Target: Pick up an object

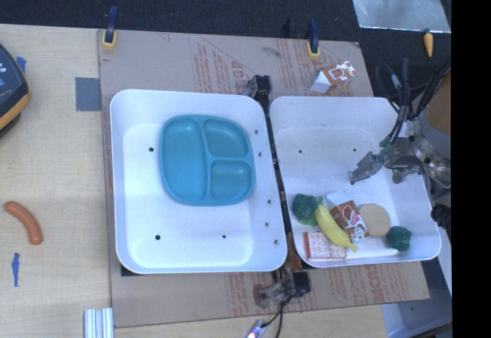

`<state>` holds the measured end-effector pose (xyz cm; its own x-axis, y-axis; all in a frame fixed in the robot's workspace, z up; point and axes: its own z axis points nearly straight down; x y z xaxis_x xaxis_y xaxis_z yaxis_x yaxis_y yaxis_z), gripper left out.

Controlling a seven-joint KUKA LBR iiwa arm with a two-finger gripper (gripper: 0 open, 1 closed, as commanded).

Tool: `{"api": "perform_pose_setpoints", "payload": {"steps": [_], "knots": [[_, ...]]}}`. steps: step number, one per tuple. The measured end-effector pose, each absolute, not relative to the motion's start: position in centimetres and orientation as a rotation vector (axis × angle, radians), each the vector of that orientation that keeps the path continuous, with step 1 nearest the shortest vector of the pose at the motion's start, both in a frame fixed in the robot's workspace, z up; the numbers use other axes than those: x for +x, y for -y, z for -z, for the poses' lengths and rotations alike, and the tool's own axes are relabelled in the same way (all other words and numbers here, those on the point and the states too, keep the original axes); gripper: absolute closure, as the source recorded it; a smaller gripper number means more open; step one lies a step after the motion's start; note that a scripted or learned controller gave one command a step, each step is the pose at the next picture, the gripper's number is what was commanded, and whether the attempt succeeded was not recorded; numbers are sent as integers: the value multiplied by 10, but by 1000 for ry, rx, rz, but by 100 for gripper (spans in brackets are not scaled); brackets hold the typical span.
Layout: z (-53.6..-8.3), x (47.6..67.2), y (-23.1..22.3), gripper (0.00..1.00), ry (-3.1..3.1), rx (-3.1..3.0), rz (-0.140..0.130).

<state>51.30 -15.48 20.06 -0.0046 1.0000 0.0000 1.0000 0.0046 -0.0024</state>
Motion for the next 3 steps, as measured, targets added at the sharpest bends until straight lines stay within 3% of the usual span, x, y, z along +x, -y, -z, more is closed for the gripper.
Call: {"api": "perform_pose_setpoints", "payload": {"steps": [1,2,3], "knots": [[-124,483,129,0,2224,-2213,-5],[-135,484,131,100,2229,-2210,-7],[-192,608,55,100,2226,-2215,0]]}}
